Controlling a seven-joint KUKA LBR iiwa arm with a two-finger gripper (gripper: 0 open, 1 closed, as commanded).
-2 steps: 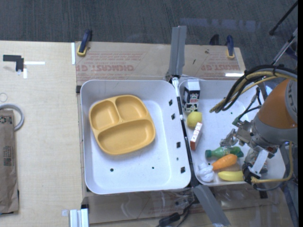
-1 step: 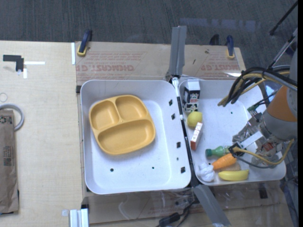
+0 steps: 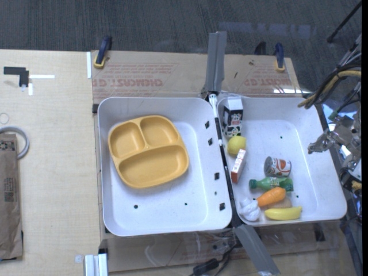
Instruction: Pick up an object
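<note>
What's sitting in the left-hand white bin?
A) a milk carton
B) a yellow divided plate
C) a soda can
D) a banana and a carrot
B: the yellow divided plate lies alone in the left bin; the food items are in the right bin.

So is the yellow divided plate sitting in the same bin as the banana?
No: the yellow divided plastic plate lies in the left white bin, while the yellow banana lies in the right white bin.
</note>
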